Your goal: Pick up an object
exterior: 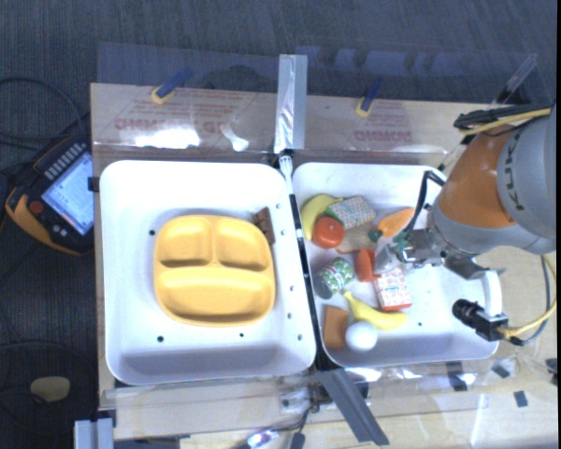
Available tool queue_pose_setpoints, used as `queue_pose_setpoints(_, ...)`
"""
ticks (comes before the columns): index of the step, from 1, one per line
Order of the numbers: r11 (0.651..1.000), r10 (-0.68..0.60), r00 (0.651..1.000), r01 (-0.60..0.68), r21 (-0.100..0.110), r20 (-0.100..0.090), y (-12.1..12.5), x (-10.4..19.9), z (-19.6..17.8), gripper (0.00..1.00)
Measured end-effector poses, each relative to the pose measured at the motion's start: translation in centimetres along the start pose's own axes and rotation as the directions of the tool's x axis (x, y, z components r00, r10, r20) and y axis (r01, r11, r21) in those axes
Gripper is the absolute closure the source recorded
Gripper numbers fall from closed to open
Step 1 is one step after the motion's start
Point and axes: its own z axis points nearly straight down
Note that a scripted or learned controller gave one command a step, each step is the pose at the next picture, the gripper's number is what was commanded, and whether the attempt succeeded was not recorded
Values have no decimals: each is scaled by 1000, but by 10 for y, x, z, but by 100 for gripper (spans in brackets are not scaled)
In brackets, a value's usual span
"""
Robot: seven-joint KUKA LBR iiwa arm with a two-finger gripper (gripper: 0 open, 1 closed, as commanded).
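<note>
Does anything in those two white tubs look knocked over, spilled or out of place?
Nothing looks spilled or broken. The toy food lies jumbled in the right bin, and a small brown piece sits beside the yellow tray rather than on it.

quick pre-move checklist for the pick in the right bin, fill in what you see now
1. Objects to pick lie in the right bin: ok, a cluster sits in its left half.
2. Gripper is over the cluster: ok, it sits beside the red carton and the orange carrot.
3. Something held between the jaws: cannot tell, the wrist hides them.
4. Target stands apart from its neighbours: not ok, the carton, banana and white egg crowd together.
5. Left bin stays out of the way: ok, the yellow tray lies inside it.
</note>
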Motion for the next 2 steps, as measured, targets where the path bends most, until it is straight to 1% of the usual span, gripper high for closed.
queue_pose_setpoints(1, 1000, -6, 1000, 6, 6, -2, 3, -1, 9, 100)
queue_pose_setpoints(2, 987, 159, 987, -159, 21, 4, 5, 62, -82, 100)
